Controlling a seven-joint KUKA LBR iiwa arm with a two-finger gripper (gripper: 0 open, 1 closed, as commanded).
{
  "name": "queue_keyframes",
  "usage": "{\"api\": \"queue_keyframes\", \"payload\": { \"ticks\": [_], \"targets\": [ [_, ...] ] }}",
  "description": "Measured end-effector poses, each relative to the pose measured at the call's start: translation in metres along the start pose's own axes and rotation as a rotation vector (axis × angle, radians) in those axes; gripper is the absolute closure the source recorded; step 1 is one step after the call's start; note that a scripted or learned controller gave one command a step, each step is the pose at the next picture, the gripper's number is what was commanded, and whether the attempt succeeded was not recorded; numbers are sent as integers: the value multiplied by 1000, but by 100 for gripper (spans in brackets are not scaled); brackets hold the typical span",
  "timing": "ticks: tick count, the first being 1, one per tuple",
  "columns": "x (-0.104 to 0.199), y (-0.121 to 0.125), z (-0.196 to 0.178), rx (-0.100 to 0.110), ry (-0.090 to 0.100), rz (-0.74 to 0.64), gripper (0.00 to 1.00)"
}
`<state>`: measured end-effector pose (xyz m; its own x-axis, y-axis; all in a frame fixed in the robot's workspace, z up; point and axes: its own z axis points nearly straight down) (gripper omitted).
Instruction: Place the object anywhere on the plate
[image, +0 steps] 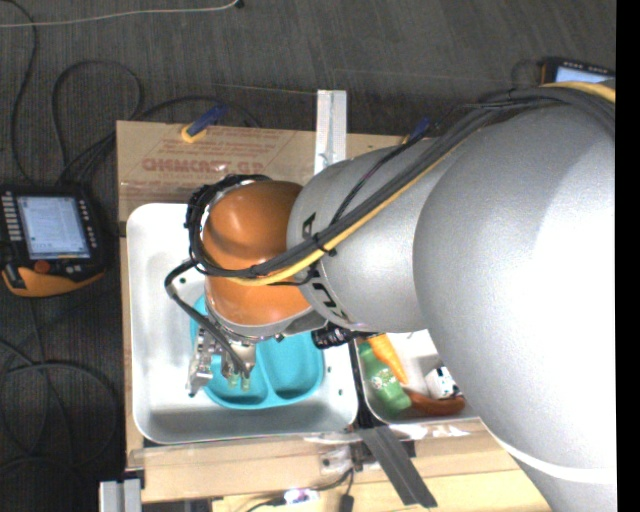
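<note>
Grey arm reaching down, claw over blue plate; grip state unclear

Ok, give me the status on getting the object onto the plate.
Done: the arm has the pincer over the blue plate in the left bin. In hand: I can't tell whether it holds anything. Left: an object resting on the plate; toys lie in the right bin.
</note>
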<state>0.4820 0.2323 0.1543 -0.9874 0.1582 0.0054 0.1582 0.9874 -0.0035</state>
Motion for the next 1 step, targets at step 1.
{"api": "queue_keyframes", "payload": {
  "ticks": [1],
  "targets": [
    [0, 0, 0, 0, 0, 0, 0]
  ]
}}
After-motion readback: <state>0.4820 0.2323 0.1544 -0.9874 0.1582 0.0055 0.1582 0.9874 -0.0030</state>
